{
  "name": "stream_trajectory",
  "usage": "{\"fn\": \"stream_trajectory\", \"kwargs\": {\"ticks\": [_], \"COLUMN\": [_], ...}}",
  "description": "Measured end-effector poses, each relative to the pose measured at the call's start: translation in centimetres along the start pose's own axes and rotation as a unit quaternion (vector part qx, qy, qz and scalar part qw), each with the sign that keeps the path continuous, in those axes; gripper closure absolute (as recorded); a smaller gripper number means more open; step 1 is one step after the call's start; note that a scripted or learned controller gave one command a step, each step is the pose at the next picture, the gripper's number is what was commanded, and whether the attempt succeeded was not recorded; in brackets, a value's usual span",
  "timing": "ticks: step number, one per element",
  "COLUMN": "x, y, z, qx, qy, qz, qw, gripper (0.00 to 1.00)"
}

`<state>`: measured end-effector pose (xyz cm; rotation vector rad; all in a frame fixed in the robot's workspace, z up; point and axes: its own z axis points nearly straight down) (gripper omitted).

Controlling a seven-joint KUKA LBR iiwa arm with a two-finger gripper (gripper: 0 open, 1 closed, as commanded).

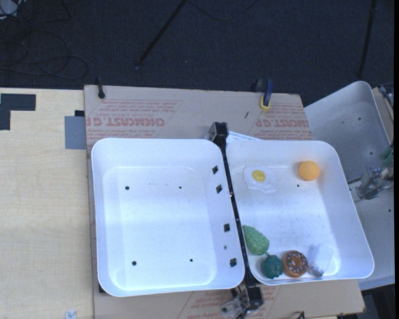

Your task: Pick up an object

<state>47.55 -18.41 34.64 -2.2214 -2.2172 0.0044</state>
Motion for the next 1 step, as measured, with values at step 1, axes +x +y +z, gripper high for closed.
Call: {"fn": "stream_trajectory", "kwargs": {"ticks": [1], "x": [3.52], "y": [0.08], "z": [-0.97], "qx": [-0.002], "qy": [0.0], "qz": [-0.003], "qw": [1.0], "gripper": [1.0]}}
